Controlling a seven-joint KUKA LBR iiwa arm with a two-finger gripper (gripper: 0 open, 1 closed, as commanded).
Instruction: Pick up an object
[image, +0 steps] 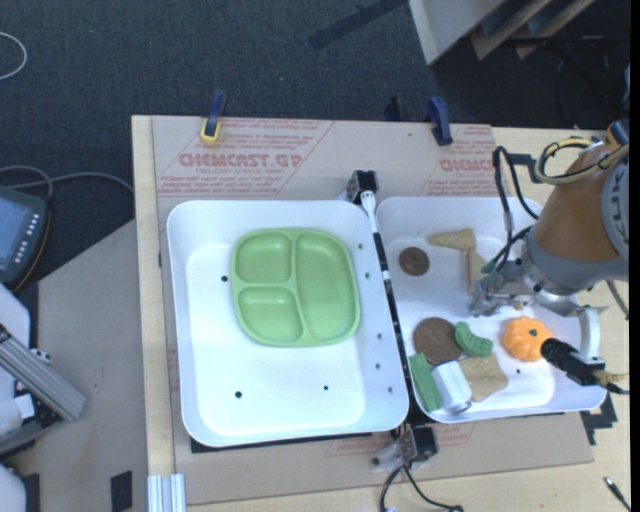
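Approach is being made: gripper (492, 297) is being lowered into right bin (420, 218), near orange toy (521, 338). Finger opening cannot be told; nothing seen held. Descent and closing are being judged next.

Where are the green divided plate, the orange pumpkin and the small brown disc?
green divided plate (297, 287), camera view, centre divider
orange pumpkin (522, 338), camera view, its top
small brown disc (414, 262), camera view, its face
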